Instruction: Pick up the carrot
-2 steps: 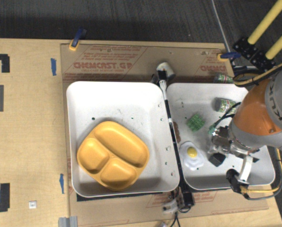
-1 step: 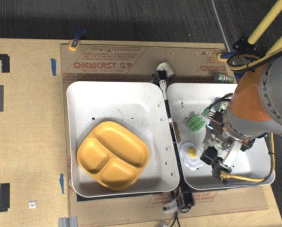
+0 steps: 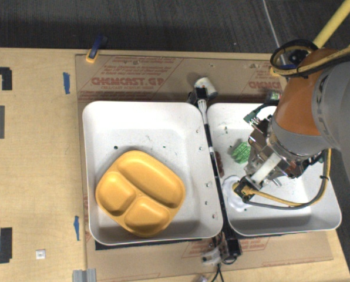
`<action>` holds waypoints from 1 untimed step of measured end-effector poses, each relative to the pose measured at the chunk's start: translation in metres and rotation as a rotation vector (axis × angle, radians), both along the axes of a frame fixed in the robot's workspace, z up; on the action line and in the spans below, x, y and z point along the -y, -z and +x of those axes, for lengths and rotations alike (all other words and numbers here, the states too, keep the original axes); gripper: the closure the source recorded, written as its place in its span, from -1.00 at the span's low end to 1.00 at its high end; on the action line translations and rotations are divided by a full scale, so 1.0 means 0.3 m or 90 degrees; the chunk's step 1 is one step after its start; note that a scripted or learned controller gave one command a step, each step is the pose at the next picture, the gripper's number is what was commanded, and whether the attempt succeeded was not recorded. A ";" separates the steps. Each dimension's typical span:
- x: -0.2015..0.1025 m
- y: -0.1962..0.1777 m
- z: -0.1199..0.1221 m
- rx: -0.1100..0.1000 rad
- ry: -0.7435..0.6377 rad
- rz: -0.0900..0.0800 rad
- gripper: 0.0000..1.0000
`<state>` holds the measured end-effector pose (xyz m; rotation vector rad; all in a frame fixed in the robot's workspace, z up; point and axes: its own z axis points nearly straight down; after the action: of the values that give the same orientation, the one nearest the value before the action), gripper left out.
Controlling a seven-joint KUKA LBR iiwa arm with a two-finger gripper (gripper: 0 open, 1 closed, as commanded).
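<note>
arm over right bin, pincer state cannot tell, green thing just beside it

You had two bins to count: one bin left of the claw, one bin under it. You had one yellow tray far to its left, and one green piece just beside it.

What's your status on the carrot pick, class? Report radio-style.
Gripper over right bin. Green item beside it, possibly carrot top. Yellow divided plate in left bin, not in the way.
</note>
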<state>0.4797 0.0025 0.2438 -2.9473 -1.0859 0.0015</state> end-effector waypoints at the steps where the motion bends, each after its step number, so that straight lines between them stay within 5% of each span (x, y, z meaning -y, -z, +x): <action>1: 0.000 0.000 0.000 0.000 0.000 0.000 -1.00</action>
<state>0.4796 0.0026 0.2438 -2.9472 -1.0848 0.0017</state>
